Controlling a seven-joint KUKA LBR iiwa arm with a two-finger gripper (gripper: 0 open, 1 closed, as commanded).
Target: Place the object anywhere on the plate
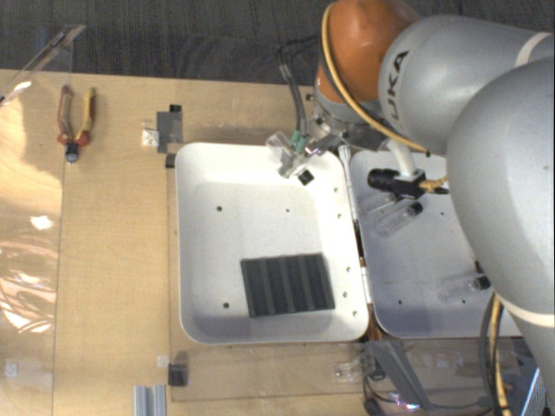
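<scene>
Two shallow white bins sit side by side on the pale wooden surface (113, 258). As the camera sees them, the left bin (217, 258) holds a dark ribbed rectangular plate (286, 285), which lies flat on the floor toward the near wall. Nothing rests on the plate. Over the far right corner of this bin hangs the gripper (290, 161), and a small black piece (305, 178) sits just beside its tip, well apart from the plate. I cannot tell whether the gripper is clenched or released, whether it grasps the piece, or whether the piece touches the bin floor. The right bin (416, 276) holds two clear, glassy things that are hard to make out. One clear thing (395, 222) is near the far left part, and another clear thing (460, 289) is nearer the camera, close under the arm (486, 102). The grey arm carries the letters "KUKA" in black, running up its side beside the orange band. Outside the bins, a pair of pliers (75, 124) with red and yellow handles lies on the surface at the far left. A small dark bracket (171, 126) stands just off the left bin's far corner.
</scene>
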